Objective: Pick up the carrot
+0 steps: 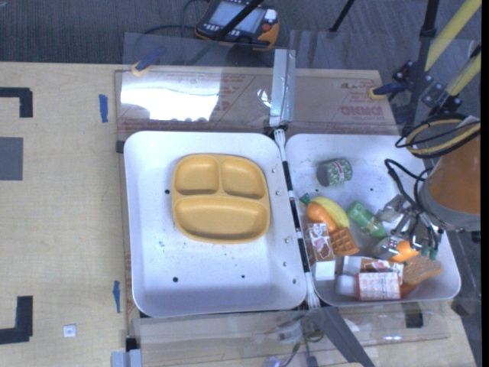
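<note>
The carrot (pixel 318 213), orange with a green tip toward the bin divider, lies at the left side of the right bin (pixel 451 281), tucked against a yellow banana (pixel 334 208). My gripper (pixel 403 234) hangs low over the right part of the same bin, well to the right of the carrot and apart from it. It sits just above a small orange piece (pixel 406 253) and a brown bread-like item (pixel 422 271). The grey arm with its orange band (pixel 457 182) comes in from the right edge.
The right bin also holds a green can (pixel 335 171), a green bottle (pixel 364 216), a waffle (pixel 343 241), a white bottle (pixel 344 266) and a red-and-white box (pixel 379 284). A yellow divided plate (pixel 221 197) lies in the left bin (pixel 153 281). Black cables (pixel 405 176) trail near the wrist.
</note>
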`<state>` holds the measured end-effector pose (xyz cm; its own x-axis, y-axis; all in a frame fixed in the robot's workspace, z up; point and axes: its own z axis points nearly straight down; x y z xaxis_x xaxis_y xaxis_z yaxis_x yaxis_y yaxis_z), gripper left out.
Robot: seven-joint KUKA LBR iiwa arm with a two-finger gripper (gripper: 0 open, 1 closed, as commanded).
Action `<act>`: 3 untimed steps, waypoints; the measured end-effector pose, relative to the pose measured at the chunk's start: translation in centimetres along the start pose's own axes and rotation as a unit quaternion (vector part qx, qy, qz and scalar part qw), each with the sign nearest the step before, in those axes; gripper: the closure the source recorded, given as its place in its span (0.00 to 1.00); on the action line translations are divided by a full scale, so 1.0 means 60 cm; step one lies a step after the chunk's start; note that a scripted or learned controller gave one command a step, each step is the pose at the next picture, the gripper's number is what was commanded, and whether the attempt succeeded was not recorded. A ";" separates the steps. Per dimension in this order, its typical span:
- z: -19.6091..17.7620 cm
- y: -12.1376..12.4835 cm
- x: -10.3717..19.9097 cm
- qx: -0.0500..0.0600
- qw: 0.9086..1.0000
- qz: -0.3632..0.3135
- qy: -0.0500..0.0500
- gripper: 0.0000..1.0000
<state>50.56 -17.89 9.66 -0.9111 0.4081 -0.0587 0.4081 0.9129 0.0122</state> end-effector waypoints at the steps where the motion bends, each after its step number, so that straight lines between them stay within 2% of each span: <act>1: 0.014 -0.078 -0.014 0.002 0.993 -0.121 0.020 0.00; 2: -0.107 0.067 -0.097 0.008 0.981 -0.194 0.020 0.00; 3: -0.098 0.116 -0.098 -0.004 0.873 -0.487 0.023 0.00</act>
<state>58.41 -13.84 15.96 -0.8278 -0.5610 -0.0053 -0.5609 0.8278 -0.0146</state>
